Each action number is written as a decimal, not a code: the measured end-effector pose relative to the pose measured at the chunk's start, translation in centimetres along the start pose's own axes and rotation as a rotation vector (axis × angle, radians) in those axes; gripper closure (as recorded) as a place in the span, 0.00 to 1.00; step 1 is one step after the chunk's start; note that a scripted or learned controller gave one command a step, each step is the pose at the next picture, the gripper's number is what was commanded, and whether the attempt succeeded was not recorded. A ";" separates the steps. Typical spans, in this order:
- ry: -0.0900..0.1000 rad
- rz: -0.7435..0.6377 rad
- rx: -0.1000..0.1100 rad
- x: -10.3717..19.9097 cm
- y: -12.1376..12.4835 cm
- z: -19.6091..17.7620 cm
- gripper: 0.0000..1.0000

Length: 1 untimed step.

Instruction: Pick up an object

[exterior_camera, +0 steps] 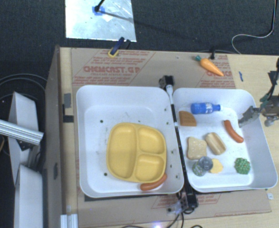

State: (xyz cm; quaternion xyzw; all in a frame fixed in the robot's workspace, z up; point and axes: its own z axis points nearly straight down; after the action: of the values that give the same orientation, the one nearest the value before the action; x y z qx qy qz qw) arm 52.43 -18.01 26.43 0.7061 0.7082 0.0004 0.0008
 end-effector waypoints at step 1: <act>0.002 -0.001 0.005 -0.6 6.5 12.6 0.00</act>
State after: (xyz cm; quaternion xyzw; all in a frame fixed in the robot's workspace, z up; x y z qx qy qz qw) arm 58.91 -18.60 13.82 0.7056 0.7086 -0.0007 -0.0016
